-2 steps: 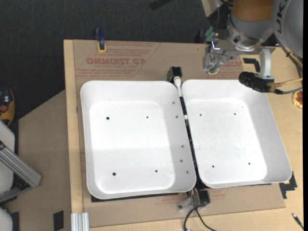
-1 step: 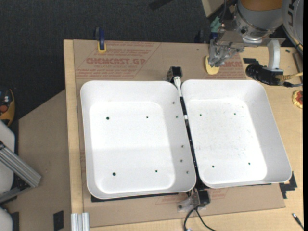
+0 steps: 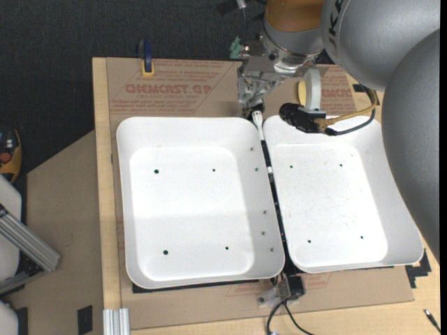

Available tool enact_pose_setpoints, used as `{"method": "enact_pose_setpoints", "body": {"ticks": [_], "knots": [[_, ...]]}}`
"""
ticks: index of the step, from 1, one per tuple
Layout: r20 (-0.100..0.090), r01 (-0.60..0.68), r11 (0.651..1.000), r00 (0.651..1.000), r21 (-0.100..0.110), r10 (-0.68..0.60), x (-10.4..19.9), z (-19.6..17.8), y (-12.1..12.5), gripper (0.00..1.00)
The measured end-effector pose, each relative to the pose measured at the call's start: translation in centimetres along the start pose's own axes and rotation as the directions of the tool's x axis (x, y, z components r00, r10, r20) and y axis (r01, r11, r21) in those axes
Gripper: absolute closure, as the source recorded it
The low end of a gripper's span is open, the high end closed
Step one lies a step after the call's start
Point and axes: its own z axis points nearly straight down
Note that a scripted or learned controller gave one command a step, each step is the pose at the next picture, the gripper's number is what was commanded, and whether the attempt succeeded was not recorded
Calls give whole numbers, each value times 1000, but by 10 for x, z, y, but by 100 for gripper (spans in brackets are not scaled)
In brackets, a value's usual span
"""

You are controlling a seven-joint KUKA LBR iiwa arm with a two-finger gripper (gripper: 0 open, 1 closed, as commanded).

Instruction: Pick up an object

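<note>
My gripper (image 3: 253, 109) hangs low over the far end of the seam between the two white bins, just above their back rims. It points down from the orange-banded wrist (image 3: 293, 9). The left bin (image 3: 129, 187) and the right bin (image 3: 394, 208) show white floors with a few small dark dots. I see no loose object in the gripper or beside it.
The bins sit on a brown board (image 3: 174, 82) with red lettering. A blue and yellow clamp (image 3: 146, 58) stands at the board's far left corner. The grey arm (image 3: 412, 82) fills the upper right. A metal rail (image 3: 28, 246) lies at the left edge.
</note>
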Motion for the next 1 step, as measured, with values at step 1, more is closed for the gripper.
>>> {"method": "enact_pose_setpoints", "body": {"ticks": [1], "knots": [[8,-20,1000,1000,-10,20,-127,-23,-1,100]]}}
